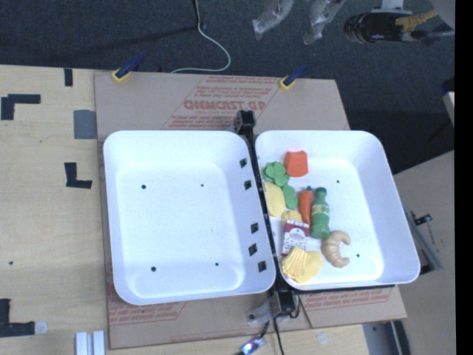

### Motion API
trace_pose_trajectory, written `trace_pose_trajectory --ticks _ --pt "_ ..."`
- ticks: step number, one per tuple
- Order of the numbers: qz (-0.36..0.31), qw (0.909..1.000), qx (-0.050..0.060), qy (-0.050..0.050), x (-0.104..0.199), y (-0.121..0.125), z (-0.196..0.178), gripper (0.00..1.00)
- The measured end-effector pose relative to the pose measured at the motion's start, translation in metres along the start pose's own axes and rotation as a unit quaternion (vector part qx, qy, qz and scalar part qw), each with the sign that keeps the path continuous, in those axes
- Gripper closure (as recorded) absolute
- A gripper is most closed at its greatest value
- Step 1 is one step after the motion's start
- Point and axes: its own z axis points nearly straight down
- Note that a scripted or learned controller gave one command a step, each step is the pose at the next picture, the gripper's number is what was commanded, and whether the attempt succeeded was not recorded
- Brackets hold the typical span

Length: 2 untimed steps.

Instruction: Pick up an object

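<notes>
Toys [303,220] low; fingers [290,19] perhaps apart.

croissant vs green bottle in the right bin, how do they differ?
Colour: the croissant is tan, the green bottle is green with a dark cap.
Shape: the croissant is a curved crescent, the green bottle is straight and slim.
Place: the croissant lies nearer the bin's front edge, the green bottle just behind it, beside the carrot.
Shared: both lie flat in the right bin, apart from the gripper above the bench.
</notes>
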Motion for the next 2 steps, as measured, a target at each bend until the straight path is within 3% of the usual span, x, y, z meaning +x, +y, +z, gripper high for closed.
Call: trace_pose_trajectory --ticks 1,2 --pt "-0.004 1.0000 0.009 0.000 0.101 -0.005 0.161 0.00" --pt "-0.001 1.0000 0.009 -0.002 0.152 0.010 0.339 0.00"
